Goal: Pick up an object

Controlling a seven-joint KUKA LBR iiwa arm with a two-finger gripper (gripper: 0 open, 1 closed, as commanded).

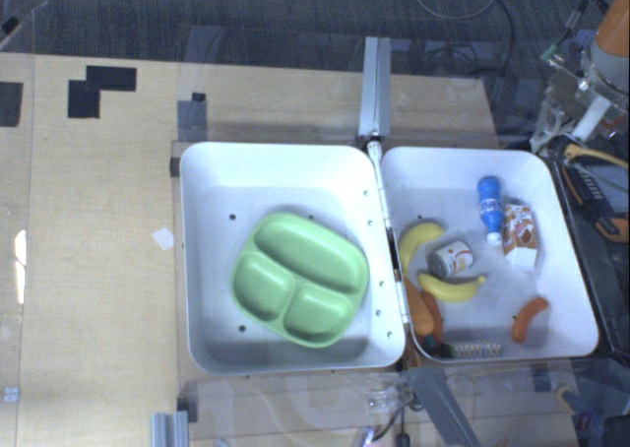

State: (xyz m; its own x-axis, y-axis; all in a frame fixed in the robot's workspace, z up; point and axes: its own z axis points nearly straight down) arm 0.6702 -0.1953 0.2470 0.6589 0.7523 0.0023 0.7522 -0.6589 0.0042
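Two white bins sit side by side on the bench. The left bin (202, 238) carries one thing: a green divided tray (300, 278) with three compartments, lying slightly toward the bin's near side, with bare white floor all around it, widest along the far wall and left wall.

The right bin (561, 238) carries eight things. Two bananas: one (418, 238) curved near the left wall, the other (451, 287) just nearer, with one small can (452, 258) lying on its side between them, touching or nearly touching both. One blue bottle (489, 204) lies toward the far side, and one small carton (520, 233) sits just beside it on the right. One orange sausage-shaped piece (530, 317) lies near the near right corner. One orange carrot-like piece (424, 312) rests against the left wall, and one dark comb-like strip (472, 348) lies along the near wall. The far left part of this bin and the floor between carton and sausage piece are bare.

The arm (605, 61) hangs above the bench's far right corner, outside the right bin, well apart from every object. Its end effector (581, 115) is cut by the edge and blurred; whether it is spread or pressed together cannot be told.
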